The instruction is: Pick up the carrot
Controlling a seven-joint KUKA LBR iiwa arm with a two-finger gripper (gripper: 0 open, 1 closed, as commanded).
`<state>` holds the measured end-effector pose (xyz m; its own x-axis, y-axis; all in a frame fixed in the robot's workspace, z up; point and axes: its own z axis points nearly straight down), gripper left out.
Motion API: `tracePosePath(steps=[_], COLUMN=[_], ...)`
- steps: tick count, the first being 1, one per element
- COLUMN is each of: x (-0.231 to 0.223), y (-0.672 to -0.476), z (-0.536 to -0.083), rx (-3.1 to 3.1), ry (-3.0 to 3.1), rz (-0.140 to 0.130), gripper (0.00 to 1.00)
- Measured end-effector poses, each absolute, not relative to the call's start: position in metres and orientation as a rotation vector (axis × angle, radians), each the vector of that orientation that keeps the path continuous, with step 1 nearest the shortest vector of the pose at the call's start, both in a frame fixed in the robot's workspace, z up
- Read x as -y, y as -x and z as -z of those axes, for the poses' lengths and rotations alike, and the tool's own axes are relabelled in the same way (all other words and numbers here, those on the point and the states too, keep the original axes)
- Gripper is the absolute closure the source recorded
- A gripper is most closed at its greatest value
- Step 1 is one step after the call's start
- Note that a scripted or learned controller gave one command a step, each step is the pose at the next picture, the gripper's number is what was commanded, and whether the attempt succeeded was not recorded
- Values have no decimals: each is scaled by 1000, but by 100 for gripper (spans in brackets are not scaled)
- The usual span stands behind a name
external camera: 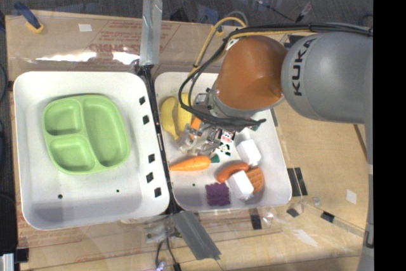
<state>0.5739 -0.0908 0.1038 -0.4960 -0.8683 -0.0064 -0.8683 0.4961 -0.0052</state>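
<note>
The big grey arm (330, 76) comes in from the right and bends down over the right bin (279, 162). Its orange band (250, 73) sits above the wrist, and black and yellow cables (209, 57) loop around it. The tool (202, 139) points down into the bin, near the middle and a little to the left. It hangs just above the carrot (189, 164), and I cannot tell if it is touching it. The carrot lies flat on the bin floor, close to the left wall, with its thin end pointing left. It is not between the tool's tips. I cannot tell if the tool is spread apart or squeezed tight, because the metal parts look blurry and jumbled. A banana (169, 116) lies just beside the tool, up and to the left. A white block (248, 151) sits to the right of the tool. Below it are a red sausage (229, 170), another white block (241, 185) and an orange waffle thing (255, 178), all bunched together. A purple block (217, 194) is near the bottom wall. The left bin (32, 200) holds a green tray (85, 134) with three parts. Both bins sit side by side on the bench (317, 162).
</note>
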Motion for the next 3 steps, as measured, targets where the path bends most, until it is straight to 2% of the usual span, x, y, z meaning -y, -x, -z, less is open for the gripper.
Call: tracePosePath(steps=[1,2,3], x=[47,61,12], y=[-553,-609,-521], z=[-218,-248,-195], rx=[-2608,-2463,-2239], ry=[1729,1943,2206], rz=[14,3,-7], gripper=[100,100,100])
